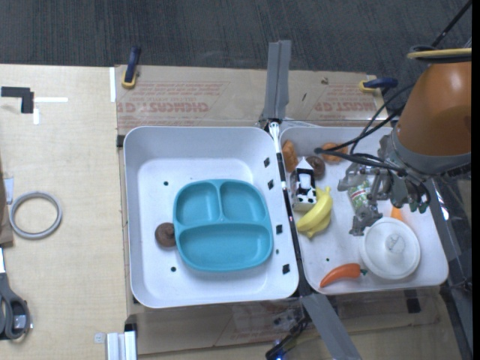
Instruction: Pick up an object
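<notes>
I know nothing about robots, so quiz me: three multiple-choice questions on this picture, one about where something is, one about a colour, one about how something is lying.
1. Where is the banana?
A. right bin
B. left bin
C. on the bench

2. What colour is the divided plate?
A. red
B. blue
C. yellow

3. How does the carrot sit?
A. standing upright
B. on the plate
C. lying flat on the bin floor

Answers:
1 A, it lies by the right bin's left wall.
2 B, its three sections are all blue.
3 C, it lies on its side near the front edge.
</notes>
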Robot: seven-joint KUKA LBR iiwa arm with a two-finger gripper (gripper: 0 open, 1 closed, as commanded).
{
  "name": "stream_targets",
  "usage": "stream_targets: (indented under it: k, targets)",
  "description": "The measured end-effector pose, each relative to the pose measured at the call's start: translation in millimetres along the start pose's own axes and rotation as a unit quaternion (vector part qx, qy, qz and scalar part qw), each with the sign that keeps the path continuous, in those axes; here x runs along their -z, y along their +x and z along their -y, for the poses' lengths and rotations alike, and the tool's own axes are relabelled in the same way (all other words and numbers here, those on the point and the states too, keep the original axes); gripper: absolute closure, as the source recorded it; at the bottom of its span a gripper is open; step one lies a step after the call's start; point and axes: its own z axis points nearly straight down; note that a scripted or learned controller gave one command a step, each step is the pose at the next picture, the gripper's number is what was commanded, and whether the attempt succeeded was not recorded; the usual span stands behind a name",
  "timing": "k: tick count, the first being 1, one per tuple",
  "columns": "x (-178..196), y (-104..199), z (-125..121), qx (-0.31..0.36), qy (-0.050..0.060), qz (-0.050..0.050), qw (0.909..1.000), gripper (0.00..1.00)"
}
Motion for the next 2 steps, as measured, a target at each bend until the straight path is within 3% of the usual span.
stream_targets:
  k: [1, 2]
  targets:
    - [-100, -31, 21, 0.020, 0.000, 0.001, 0.9998, 0.00]
    - [-100, -123, 30, 0.087, 0.000, 0.001, 0.9962, 0.00]
